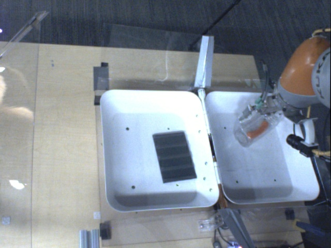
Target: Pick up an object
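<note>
You're mid-pick by my read: the arm (305,71) reaches in from the right and its pincer (266,110) sits over the far part of the right bin (305,190). A clear plastic object with an orange patch inside (253,128) lies right at the pincer tip, tilted, running down-left from it. It overlaps the tip, but I can't tell if it's pinched or just lying under it, and I can't tell if the pincer is spread or pressed together, too blurred.

Next move as I judge it: confirm the grip, then lift straight up clear of the bin wall. If it isn't gripped, you'd need to re-centre over it.

The object looks see-through and glossy, likely thin and slippery, so it could slide or crush under squeeze.

The left bin (114,138) holds 1 flat dark ribbed rectangle (174,156) near its middle, well apart from the arm. Both bins sit on the pale wood surface (57,154)
</note>
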Controlling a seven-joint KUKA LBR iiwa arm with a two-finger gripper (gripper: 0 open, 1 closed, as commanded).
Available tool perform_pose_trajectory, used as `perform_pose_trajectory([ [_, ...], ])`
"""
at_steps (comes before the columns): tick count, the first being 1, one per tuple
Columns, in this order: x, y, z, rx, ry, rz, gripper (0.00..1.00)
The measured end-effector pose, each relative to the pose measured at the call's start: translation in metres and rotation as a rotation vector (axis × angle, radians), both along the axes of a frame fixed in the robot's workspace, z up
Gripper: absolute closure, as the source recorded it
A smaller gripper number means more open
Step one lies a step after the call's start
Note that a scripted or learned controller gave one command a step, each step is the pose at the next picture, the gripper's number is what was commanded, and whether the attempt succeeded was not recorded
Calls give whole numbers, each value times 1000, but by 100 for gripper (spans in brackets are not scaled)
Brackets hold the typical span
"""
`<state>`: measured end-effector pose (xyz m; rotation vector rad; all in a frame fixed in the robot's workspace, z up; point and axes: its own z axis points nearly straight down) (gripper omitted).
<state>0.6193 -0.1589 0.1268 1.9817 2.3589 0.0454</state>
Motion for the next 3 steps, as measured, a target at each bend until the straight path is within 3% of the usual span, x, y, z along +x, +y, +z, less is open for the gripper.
perform_pose_trajectory([
  [3, -4, -1, -1, -5, -6, 35, 0],
])
